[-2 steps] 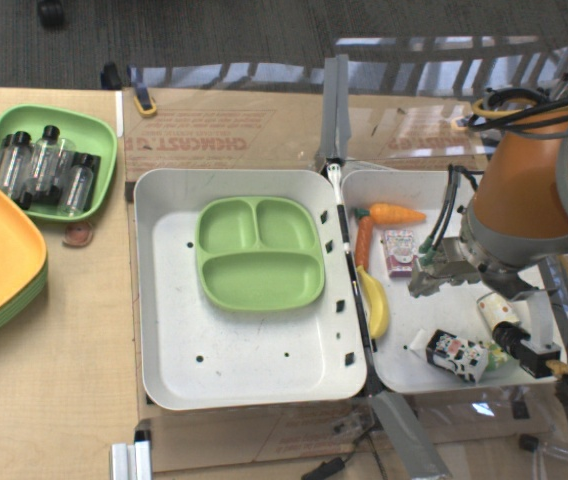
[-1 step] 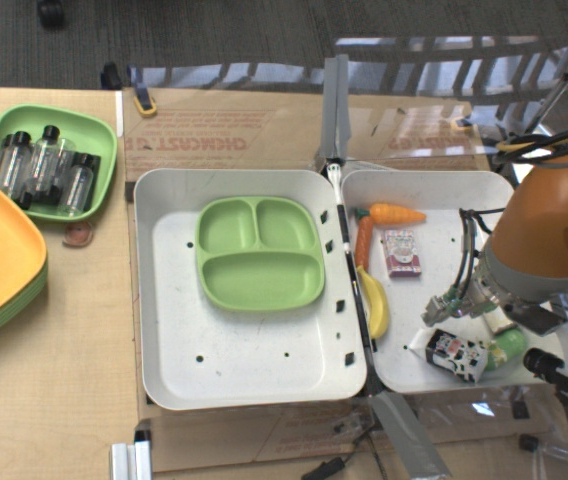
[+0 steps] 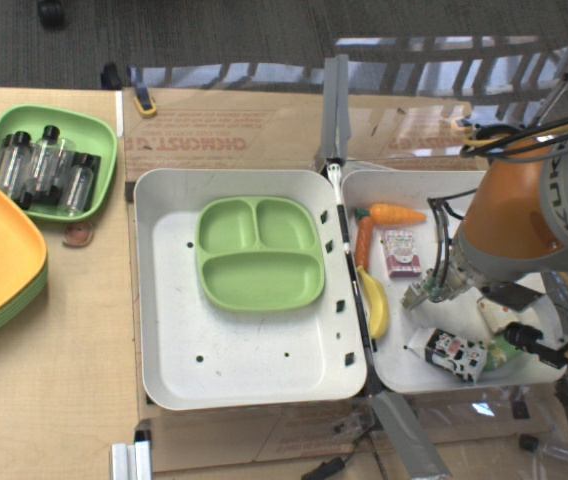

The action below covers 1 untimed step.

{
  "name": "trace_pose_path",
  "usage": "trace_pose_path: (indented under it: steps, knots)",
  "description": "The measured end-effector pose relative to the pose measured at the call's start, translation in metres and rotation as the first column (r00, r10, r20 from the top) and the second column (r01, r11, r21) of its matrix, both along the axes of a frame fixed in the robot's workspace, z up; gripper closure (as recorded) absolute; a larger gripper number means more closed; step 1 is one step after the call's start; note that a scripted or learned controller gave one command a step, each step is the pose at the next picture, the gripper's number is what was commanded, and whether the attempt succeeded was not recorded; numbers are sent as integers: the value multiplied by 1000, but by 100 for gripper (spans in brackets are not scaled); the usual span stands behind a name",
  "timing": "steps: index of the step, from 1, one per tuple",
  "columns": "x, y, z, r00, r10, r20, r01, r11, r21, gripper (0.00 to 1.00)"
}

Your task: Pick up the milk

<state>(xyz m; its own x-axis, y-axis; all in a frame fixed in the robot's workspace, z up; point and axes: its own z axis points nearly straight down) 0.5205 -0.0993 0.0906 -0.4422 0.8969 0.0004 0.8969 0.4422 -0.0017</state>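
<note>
The milk (image 3: 456, 354) is a small carton with black and white cow patches, lying on its side near the front edge of the right bin (image 3: 396, 368). My gripper (image 3: 424, 292) hangs over the middle of that bin, just right of the banana (image 3: 374, 304). It sits a short way up and left of the milk, apart from it, with nothing visibly held. The grey arm with its orange band (image 3: 504, 218) hides the bin's right part.
A pink carton (image 3: 401, 251), two carrots (image 3: 396, 213) (image 3: 364, 240) and the banana lie in the right bin's left half. A green item (image 3: 505, 354) lies against the milk. The left bin (image 3: 164, 298) holds a green divided plate (image 3: 260, 253).
</note>
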Motion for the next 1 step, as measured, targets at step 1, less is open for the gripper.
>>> trace_pose_path:
  steps: [1]
  knots:
    - [-44, -13, 1, 985, 170, 0, -170, 985, 1, 100]
